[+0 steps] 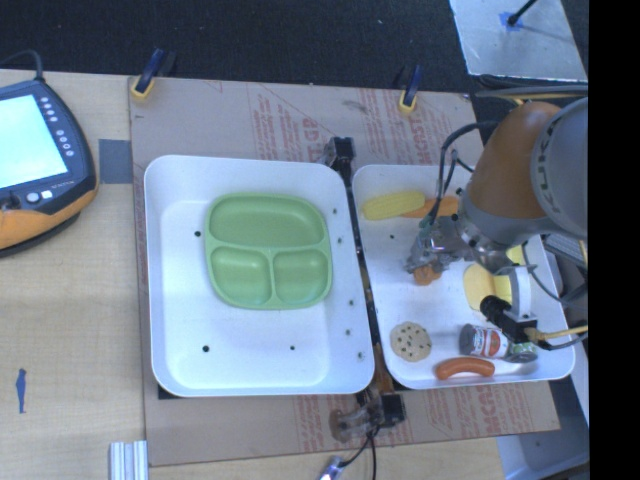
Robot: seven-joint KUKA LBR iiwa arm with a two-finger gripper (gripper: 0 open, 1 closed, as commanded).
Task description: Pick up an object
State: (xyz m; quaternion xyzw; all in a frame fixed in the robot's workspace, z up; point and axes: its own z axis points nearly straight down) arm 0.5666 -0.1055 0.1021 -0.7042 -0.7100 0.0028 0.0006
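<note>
Arm [515, 173]: over right bin [400, 363], reaching in from right
Gripper [428, 258]: low in bin, fingers around a small orange-brown piece [427, 274], possibly gripped
Right bin also: banana [393, 205], cookie [410, 341], sausage [464, 369], can [482, 341]
Left bin [180, 268]: green tray [269, 250]

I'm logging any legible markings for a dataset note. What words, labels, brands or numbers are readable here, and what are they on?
None can be read.
Brown board under the bins: rows of red print, too blurred to read.
Small can: red and white label, too small to read.
Handheld pendant at the left: bright screen and buttons, no characters made out.
</note>
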